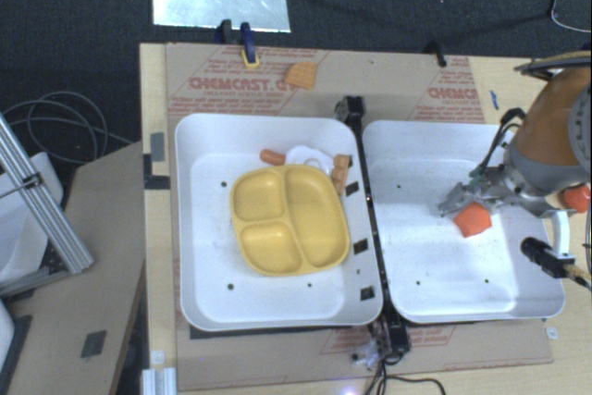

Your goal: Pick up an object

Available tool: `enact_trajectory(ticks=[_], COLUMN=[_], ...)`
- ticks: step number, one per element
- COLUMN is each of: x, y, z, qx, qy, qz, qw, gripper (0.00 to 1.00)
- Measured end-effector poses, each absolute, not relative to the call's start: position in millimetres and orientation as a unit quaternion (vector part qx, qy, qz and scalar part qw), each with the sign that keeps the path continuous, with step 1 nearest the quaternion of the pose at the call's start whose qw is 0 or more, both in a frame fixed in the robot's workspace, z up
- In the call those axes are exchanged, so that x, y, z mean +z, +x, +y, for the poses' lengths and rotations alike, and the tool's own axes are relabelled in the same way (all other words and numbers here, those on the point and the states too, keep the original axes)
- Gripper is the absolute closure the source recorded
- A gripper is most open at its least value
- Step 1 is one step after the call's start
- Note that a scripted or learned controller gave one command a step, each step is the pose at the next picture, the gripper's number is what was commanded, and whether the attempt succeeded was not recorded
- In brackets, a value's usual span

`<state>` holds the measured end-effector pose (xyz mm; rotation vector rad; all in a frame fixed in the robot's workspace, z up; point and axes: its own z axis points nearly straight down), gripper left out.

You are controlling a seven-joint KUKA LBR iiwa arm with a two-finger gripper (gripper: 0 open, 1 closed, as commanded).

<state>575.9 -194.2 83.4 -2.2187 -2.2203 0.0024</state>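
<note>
Pincer (460, 203) low in right bin (416, 291), touching orange block (474, 219); clenched or released, cannot tell. Better centre over block before lifting.

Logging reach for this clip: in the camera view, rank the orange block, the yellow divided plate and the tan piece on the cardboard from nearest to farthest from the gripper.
From the gripper:
1. Orange block, right bin, right beside the gripper.
2. Yellow divided plate, left bin.
3. Tan piece, on the cardboard beyond the left bin.
</note>
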Motion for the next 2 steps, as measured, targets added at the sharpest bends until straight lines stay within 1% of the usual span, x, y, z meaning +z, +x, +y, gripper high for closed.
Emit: enact_trajectory(ticks=[1, 2], x=[95.7, 95.2], y=[579.2, 579.0], z=[-195.1, -194.9], qx=[-0.0013, -0.0012], qy=[-0.707, -0.706], qz=[-0.708, -0.708], qw=[-0.002, -0.002], gripper=[1.00, 0.00])
